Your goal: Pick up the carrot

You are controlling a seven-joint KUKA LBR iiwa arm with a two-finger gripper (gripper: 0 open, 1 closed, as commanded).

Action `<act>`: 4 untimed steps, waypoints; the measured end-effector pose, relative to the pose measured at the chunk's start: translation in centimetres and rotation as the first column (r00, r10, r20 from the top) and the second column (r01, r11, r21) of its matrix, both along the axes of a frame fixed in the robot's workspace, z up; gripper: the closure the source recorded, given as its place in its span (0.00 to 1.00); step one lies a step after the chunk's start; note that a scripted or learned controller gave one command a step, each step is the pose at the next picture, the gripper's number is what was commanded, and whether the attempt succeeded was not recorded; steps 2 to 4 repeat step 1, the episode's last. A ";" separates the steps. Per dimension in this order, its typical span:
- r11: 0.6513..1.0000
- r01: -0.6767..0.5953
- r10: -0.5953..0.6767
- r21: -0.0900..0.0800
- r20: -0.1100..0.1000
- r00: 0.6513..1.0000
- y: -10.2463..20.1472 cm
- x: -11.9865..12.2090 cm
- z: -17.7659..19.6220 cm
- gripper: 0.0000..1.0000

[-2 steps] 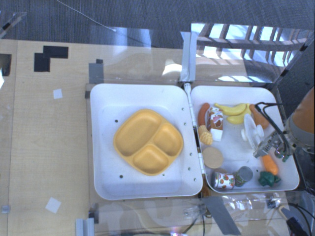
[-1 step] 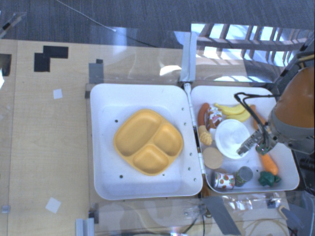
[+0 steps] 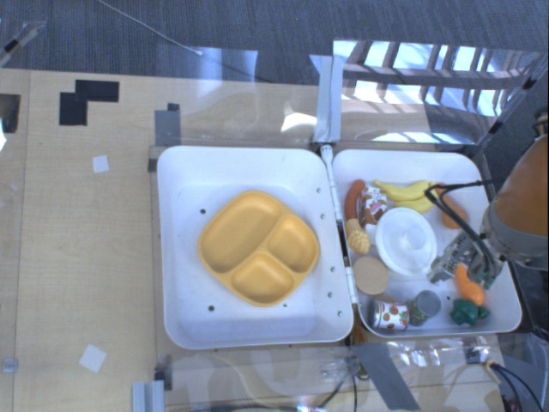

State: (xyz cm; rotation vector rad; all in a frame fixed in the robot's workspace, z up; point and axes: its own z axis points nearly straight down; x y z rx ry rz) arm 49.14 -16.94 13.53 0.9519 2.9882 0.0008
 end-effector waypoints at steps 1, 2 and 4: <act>0.998 -0.070 0.070 -0.001 0.003 0.998 2.7 -0.2 2.7 1.00; 0.998 -0.070 0.070 -0.001 0.003 0.998 2.7 -0.2 2.7 1.00; 0.998 -0.070 0.070 -0.001 0.003 0.998 2.7 -0.2 2.7 1.00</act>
